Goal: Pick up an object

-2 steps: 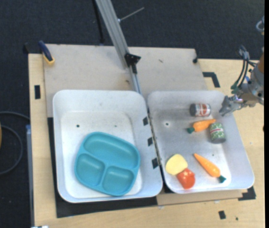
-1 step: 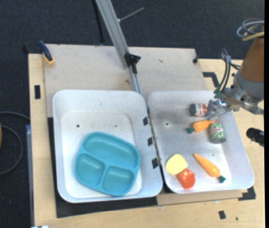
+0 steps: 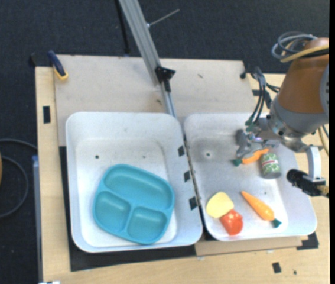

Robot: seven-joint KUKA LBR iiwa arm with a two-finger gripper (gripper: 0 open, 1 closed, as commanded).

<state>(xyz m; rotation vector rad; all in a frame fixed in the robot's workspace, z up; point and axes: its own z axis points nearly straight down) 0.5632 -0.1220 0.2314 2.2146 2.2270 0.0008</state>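
We're at the grab step rn. Gripper (image 3: 245,149) is low in the right bin (image 3: 214,135), right at a small carrot (image 3: 256,156) beside a green jar (image 3: 270,164). Can't tell if the fingers are spread or pinching it tbh. Next imo: close, then a straight lift. 2nd carrot (image 3: 260,206) sits well apart.

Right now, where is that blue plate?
The blue plate lies in the left bin, toward its front, across the divide from the yellow piece.
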